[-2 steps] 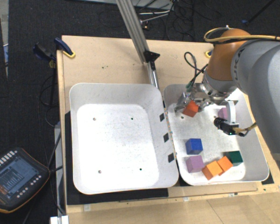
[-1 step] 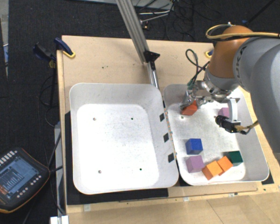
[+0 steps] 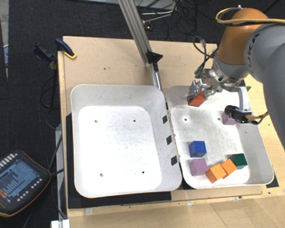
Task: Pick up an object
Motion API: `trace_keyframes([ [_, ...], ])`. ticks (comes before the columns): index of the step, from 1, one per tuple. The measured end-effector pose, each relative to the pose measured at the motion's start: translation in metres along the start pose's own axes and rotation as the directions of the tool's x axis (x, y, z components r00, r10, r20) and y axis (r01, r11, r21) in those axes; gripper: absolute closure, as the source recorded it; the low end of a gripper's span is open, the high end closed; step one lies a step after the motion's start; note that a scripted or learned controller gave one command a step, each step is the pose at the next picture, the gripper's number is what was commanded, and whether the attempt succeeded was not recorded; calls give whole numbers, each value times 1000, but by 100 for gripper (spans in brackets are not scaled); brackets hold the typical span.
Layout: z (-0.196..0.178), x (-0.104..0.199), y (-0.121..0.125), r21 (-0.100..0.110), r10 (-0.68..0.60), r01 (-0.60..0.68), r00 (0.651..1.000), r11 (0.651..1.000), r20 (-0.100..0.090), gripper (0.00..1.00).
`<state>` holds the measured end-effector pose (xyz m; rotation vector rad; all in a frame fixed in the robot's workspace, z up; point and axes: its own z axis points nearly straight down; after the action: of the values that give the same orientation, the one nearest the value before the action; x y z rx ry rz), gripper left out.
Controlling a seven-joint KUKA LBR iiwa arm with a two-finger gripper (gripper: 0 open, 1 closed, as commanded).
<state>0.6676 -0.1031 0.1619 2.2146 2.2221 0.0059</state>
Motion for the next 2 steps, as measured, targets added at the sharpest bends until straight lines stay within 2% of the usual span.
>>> trace_keyframes([
  [2, -122, -2, -8, -1, 0, 0, 1000, 1000, 1, 100],
])
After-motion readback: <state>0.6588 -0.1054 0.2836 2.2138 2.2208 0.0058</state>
